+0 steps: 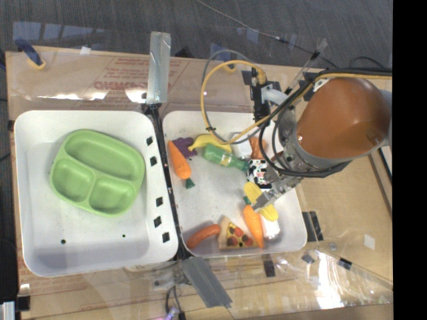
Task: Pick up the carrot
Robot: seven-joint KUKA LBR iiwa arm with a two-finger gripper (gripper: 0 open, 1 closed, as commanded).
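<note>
Two orange carrot-like toys lie in the right bin [293, 235]. One carrot [179, 160] with a green stub rests near the bin's left wall. The other carrot [253, 224] lies near the front right, beside a pizza slice [233, 236]. My gripper [265, 199] hangs over the right part of this bin, just above and to the right of the front carrot, among yellow corn pieces [253, 193]. The wrist hides its tips. Nothing can be seen held in it.
The right bin also holds a banana [201, 142], a green bottle [221, 156], a purple piece [181, 141] and a sausage [202, 234]. A green divided plate [98, 172] sits in the left bin [33, 212]. A yellow cable [208, 85] loops behind.
</note>
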